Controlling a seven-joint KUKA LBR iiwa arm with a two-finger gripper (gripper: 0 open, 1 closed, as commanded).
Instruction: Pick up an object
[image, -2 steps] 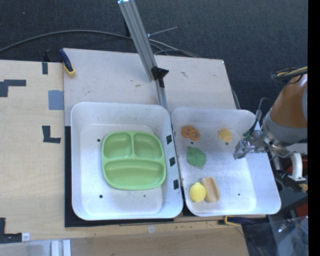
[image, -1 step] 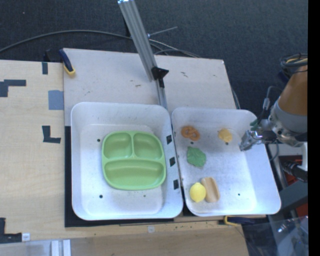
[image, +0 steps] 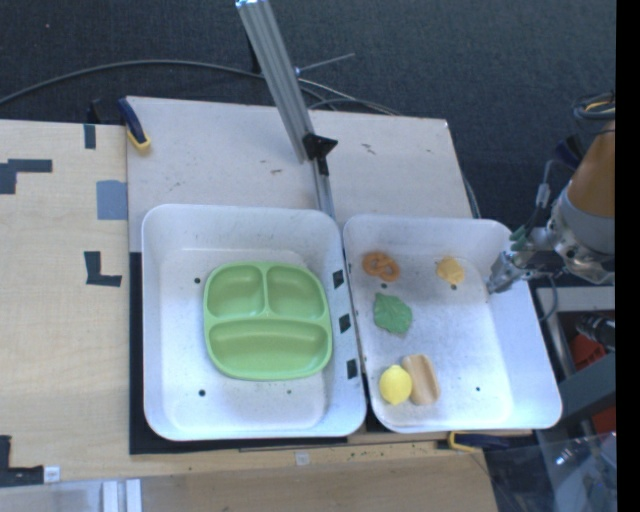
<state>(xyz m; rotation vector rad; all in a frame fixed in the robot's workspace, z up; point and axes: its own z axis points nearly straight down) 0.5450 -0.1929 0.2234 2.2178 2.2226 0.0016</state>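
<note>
The right bin (image: 520, 390) holds several small food toys. A brown pretzel (image: 380, 265) and a small yellow-orange piece (image: 451, 270) lie near its far side. A green leafy piece (image: 392, 314) sits mid-bin. A yellow lemon (image: 396, 384) touches a tan hot-dog bun (image: 423, 379) near the front. My gripper (image: 501, 276) hangs at the bin's right wall, just right of the yellow-orange piece, with nothing visible between its fingers.
The left bin (image: 170, 300) bears a green divided plate (image: 268, 320). A metal pole (image: 285, 85) slants down to the bins' far edge. A blue-and-yellow clamp (image: 134, 125) lies at the bench's far left. Cables run along the dark floor behind.
</note>
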